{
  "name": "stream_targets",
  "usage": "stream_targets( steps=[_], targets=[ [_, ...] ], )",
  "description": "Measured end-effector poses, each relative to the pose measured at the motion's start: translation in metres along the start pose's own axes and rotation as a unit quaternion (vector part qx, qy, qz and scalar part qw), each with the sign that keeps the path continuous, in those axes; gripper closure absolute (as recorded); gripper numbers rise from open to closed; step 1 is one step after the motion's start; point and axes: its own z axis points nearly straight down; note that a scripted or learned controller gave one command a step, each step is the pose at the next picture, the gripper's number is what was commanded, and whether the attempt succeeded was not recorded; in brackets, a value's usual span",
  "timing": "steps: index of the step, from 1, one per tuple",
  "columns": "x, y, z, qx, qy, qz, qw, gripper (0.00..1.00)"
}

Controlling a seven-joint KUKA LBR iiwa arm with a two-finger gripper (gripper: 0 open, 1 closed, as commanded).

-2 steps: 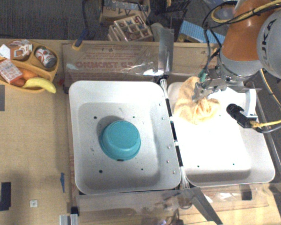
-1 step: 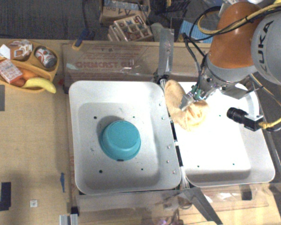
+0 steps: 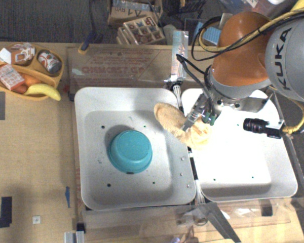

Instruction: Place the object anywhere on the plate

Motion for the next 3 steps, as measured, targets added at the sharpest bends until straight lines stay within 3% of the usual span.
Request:
stream_targets(
  steps=[1, 2, 3],
  targets=[
    [0.044, 0.031, -0.004, 0.0, 0.0, -0.198, 0.9802, 1.0],
    [0.084, 0.054, 0.011, 0.0, 0.0, -0.294, 0.9559, 1.0],
    [0.126, 0.092, 0.006, -0.001, -0.002, -0.296, 0.9551, 1.0]
  ],
)
